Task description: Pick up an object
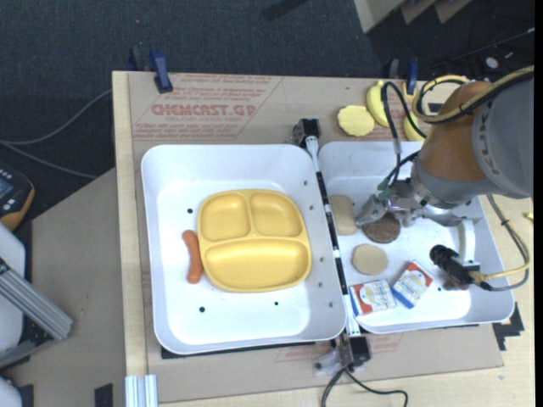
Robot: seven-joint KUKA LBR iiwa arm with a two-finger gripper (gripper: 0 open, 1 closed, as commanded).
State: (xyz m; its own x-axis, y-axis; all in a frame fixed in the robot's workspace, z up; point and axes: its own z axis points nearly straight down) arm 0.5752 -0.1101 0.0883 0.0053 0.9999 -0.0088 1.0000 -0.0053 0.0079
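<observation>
Two white bins sit side by side on the bench; my gripper point(379, 214) hangs low in the right bin point(441, 312), directly over a brown round disc point(382, 230), whether it pinches I cannot tell. Nearby lie one tan cookie point(369, 259), one beige piece point(343, 214), two small cartons point(392, 290). The left bin point(170, 303) holds one yellow tray point(253, 239), one sausage point(193, 255)

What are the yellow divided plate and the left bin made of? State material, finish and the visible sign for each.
Yellow divided plate: looks like moulded plastic, smooth with a soft sheen; its rounded compartment ridges and even colour suggest this. Left bin: probably thin formed white plastic, semi-gloss; rounded corners and a raised rim point that way, though painted metal cannot be ruled out.
</observation>
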